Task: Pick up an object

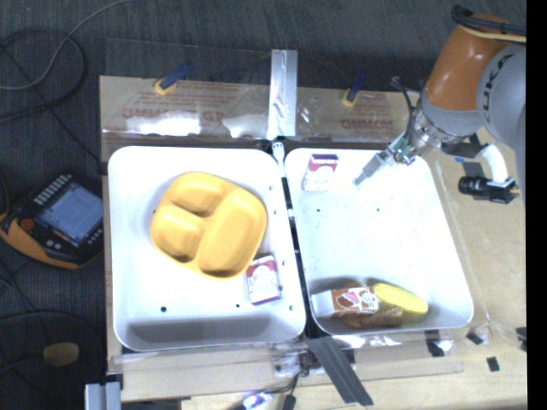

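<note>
End effector [366,176]: positioned over the far part of the right bin [444,229], extending down-left from the grey arm [479,67] with its orange band. Tip narrow and dark against the white bin floor; open or closed state cannot be told. Nothing visible between the fingers.

Candidate objects, located relative to the end effector:
- Small white-and-red carton [320,172]: just to the left, at the far-left corner of the same bin, near but not touching.
- Yellow banana-shaped item [399,299]: well below toward the near edge of the same bin, lying against a brown packaged item [357,304] with a red-and-white label.
- Large yellow moulded object [208,222]: well to the left, across the divider [289,220], in the middle of the left bin [128,254].
- Second small white-and-red carton [263,280]: down-left, in the left bin, just beside the near-right edge of the large yellow object.

Surroundings:
- Table [496,254]: tan surface exposed to the right of the end effector.
- Clear plastic sheeting [214,105]: behind both bins, held with blue-and-yellow clips.
- Handheld controller with a screen [60,220]: far left, on the dark floor, among black cables.
</note>
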You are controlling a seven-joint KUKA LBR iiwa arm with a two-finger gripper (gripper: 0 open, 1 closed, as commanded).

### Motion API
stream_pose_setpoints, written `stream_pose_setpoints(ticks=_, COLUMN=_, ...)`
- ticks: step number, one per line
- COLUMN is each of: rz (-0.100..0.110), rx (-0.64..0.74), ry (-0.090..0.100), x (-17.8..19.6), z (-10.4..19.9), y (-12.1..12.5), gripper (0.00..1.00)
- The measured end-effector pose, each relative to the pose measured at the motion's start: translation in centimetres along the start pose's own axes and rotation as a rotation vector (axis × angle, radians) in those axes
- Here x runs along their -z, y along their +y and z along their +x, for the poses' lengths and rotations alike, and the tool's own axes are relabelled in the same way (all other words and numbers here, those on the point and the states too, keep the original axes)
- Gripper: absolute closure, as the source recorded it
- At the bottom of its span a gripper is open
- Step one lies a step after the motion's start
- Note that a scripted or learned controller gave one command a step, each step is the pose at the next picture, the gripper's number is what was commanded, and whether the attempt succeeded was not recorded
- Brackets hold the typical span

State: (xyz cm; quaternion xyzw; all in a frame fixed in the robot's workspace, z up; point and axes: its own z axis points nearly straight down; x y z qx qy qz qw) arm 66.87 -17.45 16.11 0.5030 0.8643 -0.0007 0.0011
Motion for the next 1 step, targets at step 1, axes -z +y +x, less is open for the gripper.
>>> stream_pose_setpoints(ticks=1, rz=0.012, rx=0.180, ry=0.007, x=-6.85, z=1.20, y=0.27, gripper=0.00)
